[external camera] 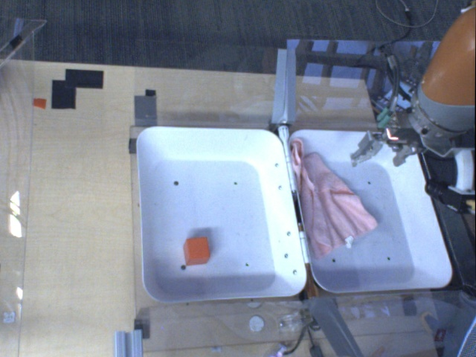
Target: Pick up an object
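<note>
A pink cloth (332, 201) lies crumpled along the left side of the right bin (416, 270). A small orange block (197, 251) rests near the front of the left bin (223, 155). My gripper (383, 152) hangs over the back of the right bin, above and to the right of the cloth. It is open, its two fingers spread wide with nothing between them. The grey arm with its orange band reaches in from the upper right.
A metal divider rail (282, 95) runs between the bins at the back. Black markers (74, 86) and a small orange tag (39, 103) sit on the wooden bench to the far left. Cables and hardware crowd the right edge.
</note>
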